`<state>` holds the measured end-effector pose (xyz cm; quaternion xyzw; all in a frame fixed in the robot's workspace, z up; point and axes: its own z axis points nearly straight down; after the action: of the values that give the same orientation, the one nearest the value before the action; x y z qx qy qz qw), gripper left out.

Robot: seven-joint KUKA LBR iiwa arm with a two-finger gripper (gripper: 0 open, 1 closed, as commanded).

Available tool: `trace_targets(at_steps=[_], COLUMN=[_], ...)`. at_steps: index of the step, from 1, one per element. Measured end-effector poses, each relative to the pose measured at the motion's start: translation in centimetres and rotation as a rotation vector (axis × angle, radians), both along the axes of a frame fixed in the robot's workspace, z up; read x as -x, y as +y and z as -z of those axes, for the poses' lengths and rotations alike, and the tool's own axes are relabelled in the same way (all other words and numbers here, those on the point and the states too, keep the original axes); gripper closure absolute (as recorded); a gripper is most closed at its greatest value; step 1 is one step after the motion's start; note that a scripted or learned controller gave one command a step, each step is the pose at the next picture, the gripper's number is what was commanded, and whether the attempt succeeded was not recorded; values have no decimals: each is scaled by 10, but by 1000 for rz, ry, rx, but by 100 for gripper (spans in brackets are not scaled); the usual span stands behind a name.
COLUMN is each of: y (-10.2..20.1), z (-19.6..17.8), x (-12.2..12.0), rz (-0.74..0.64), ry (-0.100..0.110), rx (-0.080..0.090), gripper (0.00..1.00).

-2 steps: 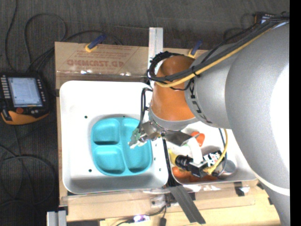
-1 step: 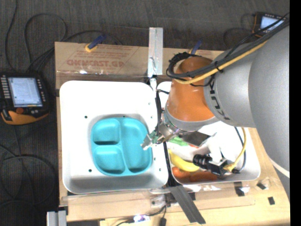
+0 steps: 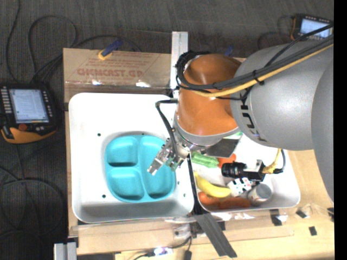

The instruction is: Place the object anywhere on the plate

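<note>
Metallic grey, the gripper hangs over the right side of the turquoise plate, just above the rim between the upper-right and lower-right compartments. Whether its fingers are spread or pressed together cannot be told at this resolution, and nothing can be made out between them. A small green patch sits right beside the gripper tip, too small to identify.

The plate has 3 compartments and lies in the left bin, slightly right of that bin's centre. All 3 compartments show bare turquoise surface.

The orange band of the arm stands directly above the gripper, covering the divide between the 2 bins. The grey arm body extends from there to the right and hides the upper part of the right bin.

The right bin holds the loose items. A green object lies nearest the gripper, just past the bin wall. Below it rests a yellow banana, with an orange-red item touching its lower side. A white die with black dots and a grey cup sit further right.

A handheld control pendant lies on the floor well left of the tabletop.
</note>
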<state>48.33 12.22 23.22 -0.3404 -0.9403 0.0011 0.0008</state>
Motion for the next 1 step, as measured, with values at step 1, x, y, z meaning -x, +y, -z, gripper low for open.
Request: trace_targets(at_steps=[1], y=[55], z=[39], x=[1], rz=[189], ry=[3], rx=[0], gripper=[100])
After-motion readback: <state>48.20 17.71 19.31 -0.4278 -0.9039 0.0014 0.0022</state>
